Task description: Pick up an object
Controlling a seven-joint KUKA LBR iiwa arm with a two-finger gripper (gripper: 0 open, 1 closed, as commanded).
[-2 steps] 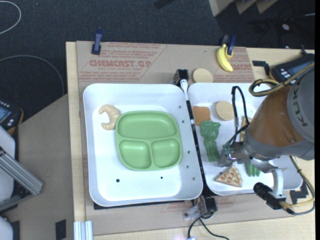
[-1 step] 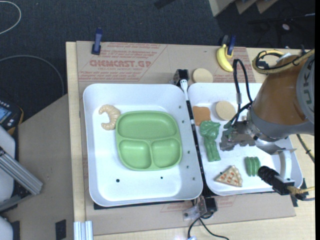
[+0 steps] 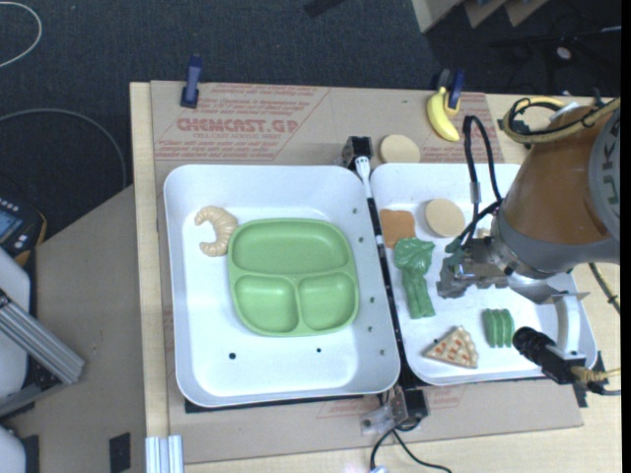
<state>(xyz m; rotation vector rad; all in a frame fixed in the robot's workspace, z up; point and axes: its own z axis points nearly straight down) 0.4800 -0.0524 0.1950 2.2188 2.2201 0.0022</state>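
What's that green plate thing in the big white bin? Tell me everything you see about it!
The green plate is a light green divided tray that looks like smooth plastic, with rounded corners. It has three compartments: one wide one along the far side and two smaller ones nearer the camera. It lies flat in the left bin, near the middle. A tan croissant lies right against its far left corner; whether they touch is unclear.

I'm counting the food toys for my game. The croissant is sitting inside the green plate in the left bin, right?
Not quite. The croissant is in the left bin, but it lies beside the green plate, at its upper-left corner, not inside it. The camera view shows this.
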